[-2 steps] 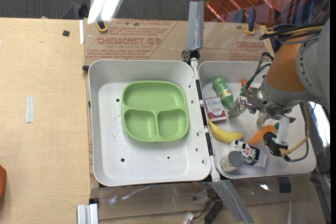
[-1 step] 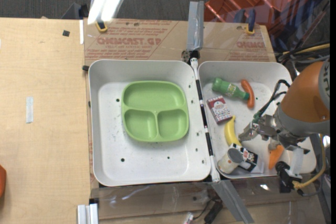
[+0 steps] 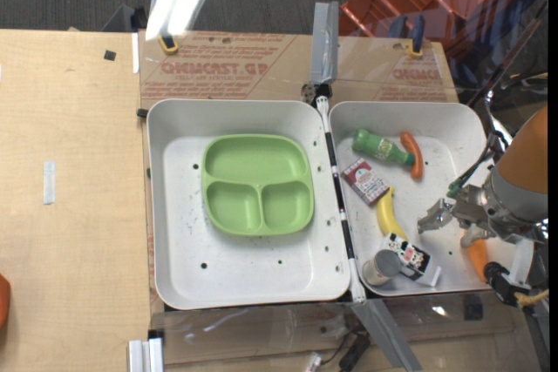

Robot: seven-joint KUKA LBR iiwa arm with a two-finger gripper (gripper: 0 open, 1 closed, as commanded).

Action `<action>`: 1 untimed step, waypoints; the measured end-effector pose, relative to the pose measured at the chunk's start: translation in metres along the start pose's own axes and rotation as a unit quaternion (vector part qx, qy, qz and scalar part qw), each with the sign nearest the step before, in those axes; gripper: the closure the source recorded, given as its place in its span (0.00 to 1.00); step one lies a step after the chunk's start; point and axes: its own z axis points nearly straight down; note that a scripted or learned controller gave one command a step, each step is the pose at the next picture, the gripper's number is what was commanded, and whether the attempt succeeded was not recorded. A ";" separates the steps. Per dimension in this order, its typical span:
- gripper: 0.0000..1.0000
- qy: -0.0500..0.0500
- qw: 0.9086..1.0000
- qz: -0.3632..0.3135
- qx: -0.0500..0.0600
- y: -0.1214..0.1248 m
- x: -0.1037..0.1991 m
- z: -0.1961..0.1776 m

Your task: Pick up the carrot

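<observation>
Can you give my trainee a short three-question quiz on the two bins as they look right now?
1. True or false: the green divided plate lies in the same bin as the banana.
2. Which thing lies right beside the carrot?
A. the green bottle
B. the tin can
C. the small red carton
3. Fill in: the gripper hovers over the ____ bin.

Key: 1 false; 2 A; 3 right.
</observation>
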 end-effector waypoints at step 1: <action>0.00 -0.017 0.999 0.043 -0.013 0.124 0.058 0.004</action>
